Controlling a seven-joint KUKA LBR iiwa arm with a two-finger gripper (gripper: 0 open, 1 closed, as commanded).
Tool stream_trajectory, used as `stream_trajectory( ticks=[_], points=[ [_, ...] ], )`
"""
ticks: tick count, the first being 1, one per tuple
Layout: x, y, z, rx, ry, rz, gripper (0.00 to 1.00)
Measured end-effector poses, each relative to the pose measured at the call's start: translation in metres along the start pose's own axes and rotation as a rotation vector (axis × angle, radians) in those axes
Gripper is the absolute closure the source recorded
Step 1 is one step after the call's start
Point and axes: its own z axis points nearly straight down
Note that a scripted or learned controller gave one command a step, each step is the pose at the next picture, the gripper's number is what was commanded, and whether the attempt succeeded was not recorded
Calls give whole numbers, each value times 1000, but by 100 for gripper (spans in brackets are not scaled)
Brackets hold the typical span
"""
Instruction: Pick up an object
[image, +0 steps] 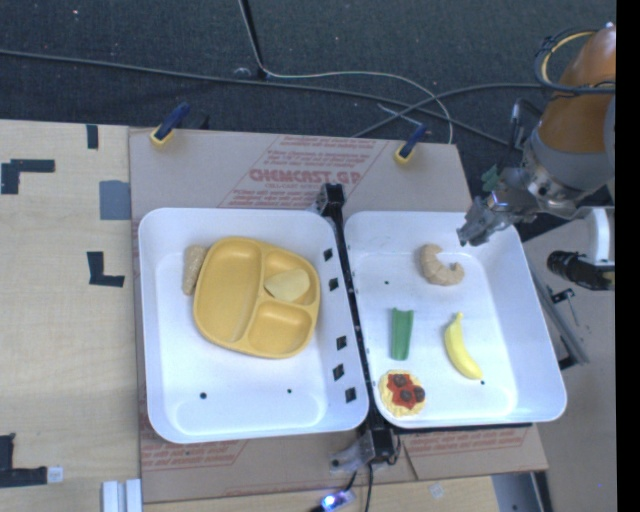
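Observation:
The right bin (520, 300) holds a tan curled pastry (438, 265) near its back, a green stick (401, 333) in the middle, a banana (461, 347) to the right of it, and a small pizza slice (403, 392) at the front. My gripper (475, 229) hangs over the bin's back right part, just right of and above the pastry, with nothing visible between its fingers. Its tips look dark and close together.
The left bin (170, 340) carries a yellow divided plate (255, 297) with a pale chip in one compartment and a tan biscuit (192, 268) at its left edge. Black clips run along the divider (340, 300) between the bins. Cables lie behind.

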Motion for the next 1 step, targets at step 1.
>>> stream_trajectory(
  ticks=[1],
  points=[
    [53,3,0,1,0,0,100]
  ],
)
